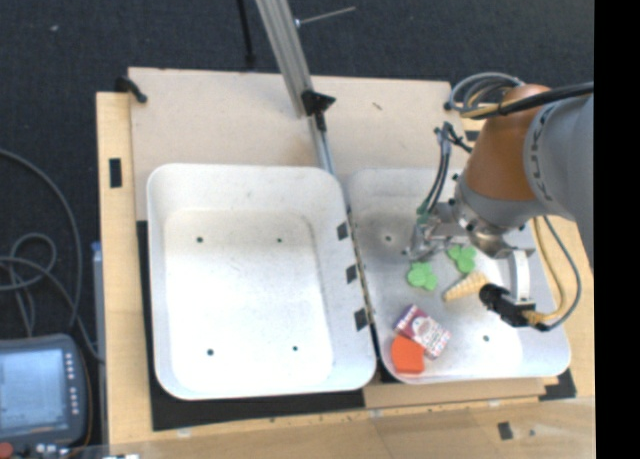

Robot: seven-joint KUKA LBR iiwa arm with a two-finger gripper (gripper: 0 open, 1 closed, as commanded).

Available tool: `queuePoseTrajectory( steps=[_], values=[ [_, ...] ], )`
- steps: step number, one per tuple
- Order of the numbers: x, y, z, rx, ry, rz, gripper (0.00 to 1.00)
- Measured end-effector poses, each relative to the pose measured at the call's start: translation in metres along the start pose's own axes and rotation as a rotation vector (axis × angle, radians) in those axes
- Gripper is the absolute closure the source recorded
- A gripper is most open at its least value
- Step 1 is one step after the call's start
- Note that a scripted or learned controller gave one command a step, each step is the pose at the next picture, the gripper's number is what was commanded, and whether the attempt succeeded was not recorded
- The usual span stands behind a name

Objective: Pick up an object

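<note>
**Gripper lowered into the right bin, beside the green pieces**

The gripper (pixel 430 240) is seen low over the right bin (pixel 385 202), carried by the grey arm (pixel 520 162) with its orange band, which reaches in from the right. Whether the gripper is open or closed cannot be told, and nothing can be made out in its grasp.

Five loose things are found in the right bin. A green piece (pixel 422 275) lies just below the gripper, and a second green piece (pixel 462 258) lies close to its right. A tan cone (pixel 462 289) is laid between and just below them. Nearer the front wall, a pink-and-white packet (pixel 423 330) is seen, with an orange-red object (pixel 406 355) touching its lower left side.

The left bin (pixel 250 287) is set alongside on the worktop (pixel 200 112).
</note>
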State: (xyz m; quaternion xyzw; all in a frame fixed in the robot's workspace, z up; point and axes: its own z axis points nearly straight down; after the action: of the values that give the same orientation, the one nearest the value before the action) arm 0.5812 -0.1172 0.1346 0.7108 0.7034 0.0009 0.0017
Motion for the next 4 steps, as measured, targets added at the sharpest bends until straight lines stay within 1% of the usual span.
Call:
queuePoseTrajectory(
  steps=[1,2,3,4],
  values=[
    [0.002,0.011,-0.052,-0.003,-0.001,-0.013,1.00],
    [0.000,0.013,-0.104,-0.004,-0.001,-0.014,1.00],
    [0.058,0.010,-0.114,0.000,0.002,-0.018,1.00],
    [0.107,0.003,-0.103,0.003,0.002,-0.017,1.00]
  ],
)
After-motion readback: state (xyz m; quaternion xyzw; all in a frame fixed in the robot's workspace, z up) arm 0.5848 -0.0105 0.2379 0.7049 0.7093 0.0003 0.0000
